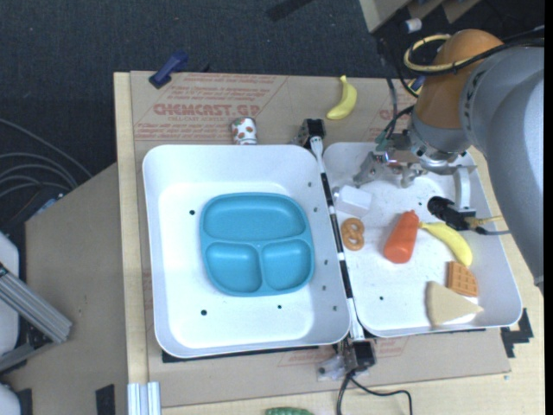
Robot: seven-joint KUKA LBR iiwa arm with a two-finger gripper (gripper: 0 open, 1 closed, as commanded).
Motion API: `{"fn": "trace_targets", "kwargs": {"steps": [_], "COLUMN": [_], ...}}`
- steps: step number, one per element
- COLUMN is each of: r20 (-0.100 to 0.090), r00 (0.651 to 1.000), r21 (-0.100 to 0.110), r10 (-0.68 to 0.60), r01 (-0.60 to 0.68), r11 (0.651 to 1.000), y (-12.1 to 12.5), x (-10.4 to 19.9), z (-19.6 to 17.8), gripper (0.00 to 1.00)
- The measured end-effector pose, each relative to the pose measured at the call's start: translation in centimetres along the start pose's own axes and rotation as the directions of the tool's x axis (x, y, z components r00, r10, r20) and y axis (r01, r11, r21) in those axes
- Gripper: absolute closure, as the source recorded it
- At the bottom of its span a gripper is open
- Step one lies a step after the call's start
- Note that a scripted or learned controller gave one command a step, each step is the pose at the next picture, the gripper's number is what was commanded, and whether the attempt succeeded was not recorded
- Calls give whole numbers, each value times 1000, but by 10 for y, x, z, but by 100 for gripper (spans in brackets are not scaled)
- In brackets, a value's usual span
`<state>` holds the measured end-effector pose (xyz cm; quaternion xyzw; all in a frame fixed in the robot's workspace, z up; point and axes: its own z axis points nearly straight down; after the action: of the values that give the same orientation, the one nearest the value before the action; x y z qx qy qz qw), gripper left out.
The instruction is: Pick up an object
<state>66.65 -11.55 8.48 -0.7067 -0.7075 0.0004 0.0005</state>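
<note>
Two white bins sit side by side on the table (207,111). The left bin (164,232) has one thing in it, a blue plate (256,242) with three parts, lying flat in the middle.

The right bin (389,294) holds the toys to pick from. A white block (352,201) lies near the top left of this bin. Just below it is a small brown pretzel (352,233), close to the wall between the two bins. An orange toy (402,237) shaped like a carrot lies in the middle, a bit tilted. To its right is a yellow banana (453,241). Below the banana is a little waffle (461,279), and touching the waffle is a pale wedge (449,306) in the bottom corner.

The big grey arm (497,102) comes in from the right. Its gripper (390,164) hangs over the top end of the right bin, above the white block and off to its right. I cannot tell if the gripper is wide or narrow. I see no toy in it.

On the table behind the bins lies another banana (343,100). A small red and white thing (244,130) sits near the top edge of the left bin. A blue thing (168,69) lies at the far corner of the table.
</note>
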Motion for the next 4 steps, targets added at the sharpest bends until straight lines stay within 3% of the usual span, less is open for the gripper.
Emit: {"fn": "trace_targets", "kwargs": {"steps": [1, 2, 3, 4], "r20": [1, 1, 0, 1], "r00": [1000, 1000, 1000, 1000], "r21": [-2, -1, 0, -2], "r10": [-1, -1, 1, 0], "r01": [1, 1, -1, 0], "r11": [1000, 1000, 1000, 1000], "y": [1, 0, 0, 1], "x": [0, 0, -10, -9], "z": [-11, -10, 0, -10], "gripper": [100, 0, 0, 100]}}
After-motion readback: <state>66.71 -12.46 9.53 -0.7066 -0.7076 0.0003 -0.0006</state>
